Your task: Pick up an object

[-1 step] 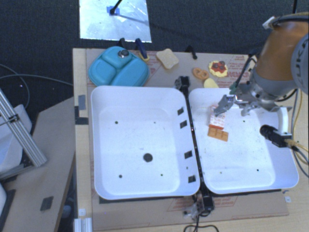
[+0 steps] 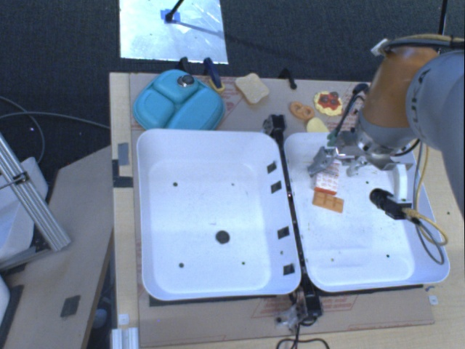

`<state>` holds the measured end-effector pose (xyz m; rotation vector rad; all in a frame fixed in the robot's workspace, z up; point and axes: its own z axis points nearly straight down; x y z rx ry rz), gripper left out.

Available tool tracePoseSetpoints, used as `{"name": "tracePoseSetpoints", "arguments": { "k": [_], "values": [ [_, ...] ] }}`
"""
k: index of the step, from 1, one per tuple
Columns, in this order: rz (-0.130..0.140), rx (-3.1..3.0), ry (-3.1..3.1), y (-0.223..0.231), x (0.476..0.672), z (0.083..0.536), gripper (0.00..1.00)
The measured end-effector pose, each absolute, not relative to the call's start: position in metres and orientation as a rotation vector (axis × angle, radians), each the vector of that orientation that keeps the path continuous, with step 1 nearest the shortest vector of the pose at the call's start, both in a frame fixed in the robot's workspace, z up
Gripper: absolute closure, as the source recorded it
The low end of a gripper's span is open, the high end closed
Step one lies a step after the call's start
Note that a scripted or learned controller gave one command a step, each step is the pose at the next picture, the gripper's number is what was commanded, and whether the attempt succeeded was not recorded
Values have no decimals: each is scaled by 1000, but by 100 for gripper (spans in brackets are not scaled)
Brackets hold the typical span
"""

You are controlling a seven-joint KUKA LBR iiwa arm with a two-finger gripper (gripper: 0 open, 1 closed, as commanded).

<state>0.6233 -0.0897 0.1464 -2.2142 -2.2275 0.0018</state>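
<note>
In the right bin [image 2: 363, 260] lies a small flat object [image 2: 328, 192], white with red at its upper end and orange like a waffle at its lower end. My gripper [image 2: 336, 164] hangs over the bin's upper left part, right above the top end of that object. Its grey fingers [image 2: 318, 163] stand apart, so the gripper is open, and nothing is held between them. The arm's orange band [image 2: 396, 78] and grey body come in from the right.
The left bin [image 2: 211, 267] holds a small dark round piece [image 2: 222, 236]. Behind the bins lie a blue lidded dish [image 2: 178, 102], a toy bread slice [image 2: 252, 88], an orange pretzel shape [image 2: 301, 110] and a round red-topped toy [image 2: 328, 102]. A black cable plug [image 2: 386, 203] hangs over the right bin.
</note>
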Motion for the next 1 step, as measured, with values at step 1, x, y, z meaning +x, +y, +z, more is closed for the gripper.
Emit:
{"name": "tracePoseSetpoints", "arguments": {
  "k": [1],
  "values": [
    [-15,-2232,-2236,-87,566,87,0]
  ]
}}
